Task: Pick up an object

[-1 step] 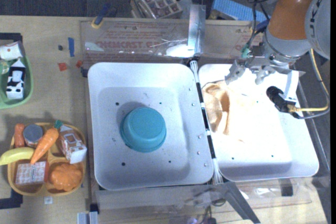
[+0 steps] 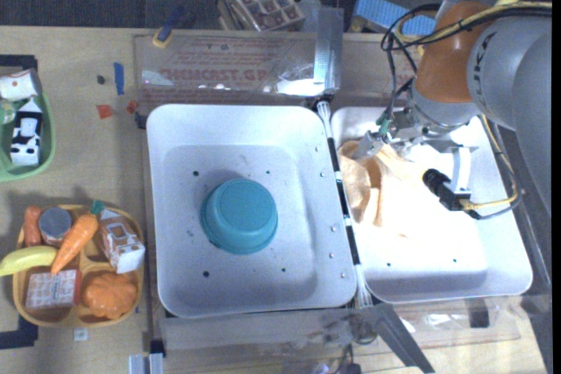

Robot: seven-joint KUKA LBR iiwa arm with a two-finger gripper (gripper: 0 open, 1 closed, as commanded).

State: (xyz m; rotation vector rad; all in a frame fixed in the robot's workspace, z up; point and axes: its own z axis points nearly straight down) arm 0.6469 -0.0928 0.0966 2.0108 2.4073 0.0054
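The grey arm (image 2: 517,74) reaches in from the right, and its hand (image 2: 383,138) sits low over the back left part of the right bin (image 2: 438,276). The hand is directly above the upper edge of a crumpled pale tan cloth (image 2: 364,184), which lies against that bin's left wall. The hand looks to be touching the cloth or just over it. Whether it is clenched or released cannot be told, and no hold on the cloth is visible.

In the left bin (image 2: 175,136) a teal bowl (image 2: 240,215) sits upside down near the middle, well apart from the hand.

On the tabletop (image 2: 79,74) left of the bins, a yellow divided plate (image 2: 17,293) holds toy food, including a carrot (image 2: 74,243) and a banana (image 2: 24,259). A green bowl (image 2: 44,155) stands behind it.
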